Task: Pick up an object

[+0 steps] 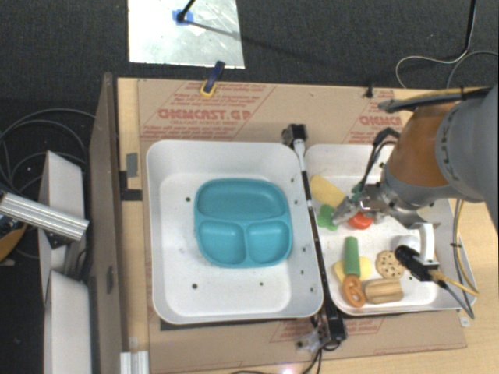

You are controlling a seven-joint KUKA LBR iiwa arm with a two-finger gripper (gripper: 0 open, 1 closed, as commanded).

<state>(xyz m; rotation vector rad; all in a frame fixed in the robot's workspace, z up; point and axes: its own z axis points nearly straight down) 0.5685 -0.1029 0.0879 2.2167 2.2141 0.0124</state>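
The gripper (350,211) sits low in the right bin (448,301), its tip down among the toy food; whether it is open or grasping anything cannot be told. A red piece (362,221) and a small green piece (325,217) lie right at it, a yellow piece (327,190) just beyond. The left bin (171,302) holds a blue divided plate (243,221).
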